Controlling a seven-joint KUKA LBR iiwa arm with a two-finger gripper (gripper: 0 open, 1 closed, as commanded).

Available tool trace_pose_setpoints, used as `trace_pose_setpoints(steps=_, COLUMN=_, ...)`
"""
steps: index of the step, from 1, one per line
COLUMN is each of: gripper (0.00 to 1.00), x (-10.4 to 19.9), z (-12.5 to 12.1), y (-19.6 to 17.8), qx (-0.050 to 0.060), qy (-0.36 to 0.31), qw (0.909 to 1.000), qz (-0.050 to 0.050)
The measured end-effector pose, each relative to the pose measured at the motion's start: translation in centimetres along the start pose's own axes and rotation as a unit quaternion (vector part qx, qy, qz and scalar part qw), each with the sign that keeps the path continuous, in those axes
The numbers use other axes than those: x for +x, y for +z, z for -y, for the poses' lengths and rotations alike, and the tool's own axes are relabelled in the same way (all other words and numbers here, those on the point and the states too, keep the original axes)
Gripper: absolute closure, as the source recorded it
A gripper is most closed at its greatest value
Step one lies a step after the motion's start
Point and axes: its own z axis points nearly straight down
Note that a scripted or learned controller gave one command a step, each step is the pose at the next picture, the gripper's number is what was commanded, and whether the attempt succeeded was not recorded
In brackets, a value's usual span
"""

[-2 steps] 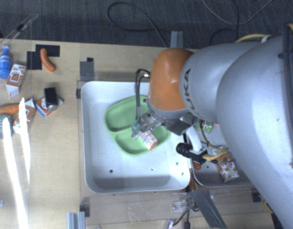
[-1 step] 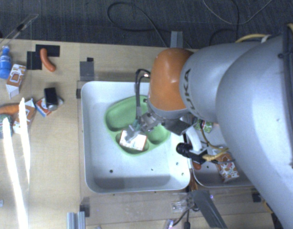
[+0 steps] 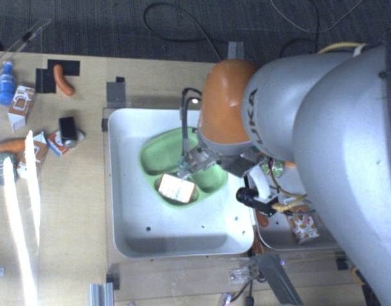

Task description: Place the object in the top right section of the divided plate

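Camera view looks down on a white bin (image 3: 128, 228) on the tabletop (image 3: 74, 234), and in it lies a green divided plate (image 3: 158, 152). A small box, cream with a brown side (image 3: 176, 189), rests in the plate's near section, at the plate's lower edge. The pincer (image 3: 190, 164) hangs just above and beyond that box, its tips close to the box's far edge; whether it is released or clenched I cannot tell, since the wrist and orange band (image 3: 224, 107) hide most of it, and the box does not appear to sit between its tips.

Judged from how things lie, the task is not finished: the box is on the plate but in a near section, not the top right one, which lies under the arm and is largely hidden. What seems left is to take up the box and shift it to the far right section.

The second bin (image 3: 278, 238), on the right, holds a patterned packet (image 3: 302, 227) and a small reddish item (image 3: 263, 220), partly covered by the arm. Loose items lie on the tabletop at far left, among them a blue bottle (image 3: 6, 83) and a toy sausage (image 3: 63, 80).
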Motion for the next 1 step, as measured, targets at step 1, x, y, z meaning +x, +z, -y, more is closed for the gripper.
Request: trace_pose_setpoints(steps=1, gripper=1.0, x=-2.14, z=4.95, y=-3.39, qx=0.002, qy=-0.065, qw=0.9979, qz=0.0)
